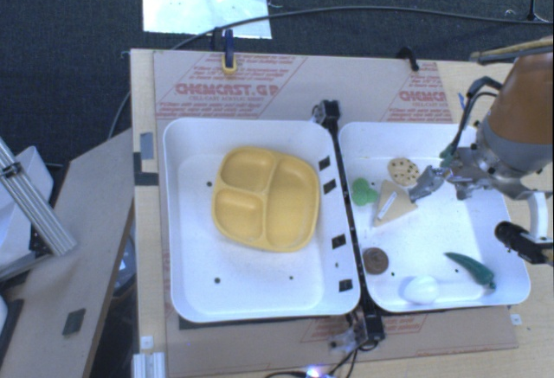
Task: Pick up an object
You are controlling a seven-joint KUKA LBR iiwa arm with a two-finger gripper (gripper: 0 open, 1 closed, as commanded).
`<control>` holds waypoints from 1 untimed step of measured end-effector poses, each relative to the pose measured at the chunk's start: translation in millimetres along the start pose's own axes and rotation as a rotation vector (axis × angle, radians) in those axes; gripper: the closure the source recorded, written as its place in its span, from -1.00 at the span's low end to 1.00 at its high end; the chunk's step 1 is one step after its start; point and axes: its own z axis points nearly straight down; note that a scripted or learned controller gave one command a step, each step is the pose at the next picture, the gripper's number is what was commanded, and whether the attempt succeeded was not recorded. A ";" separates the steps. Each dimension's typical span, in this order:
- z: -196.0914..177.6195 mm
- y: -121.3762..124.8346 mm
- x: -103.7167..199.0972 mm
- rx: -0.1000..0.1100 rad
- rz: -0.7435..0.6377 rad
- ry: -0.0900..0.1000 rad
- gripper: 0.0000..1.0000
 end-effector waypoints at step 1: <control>-6.7 2.8 0.4 -0.013 -0.003 -0.002 -1.00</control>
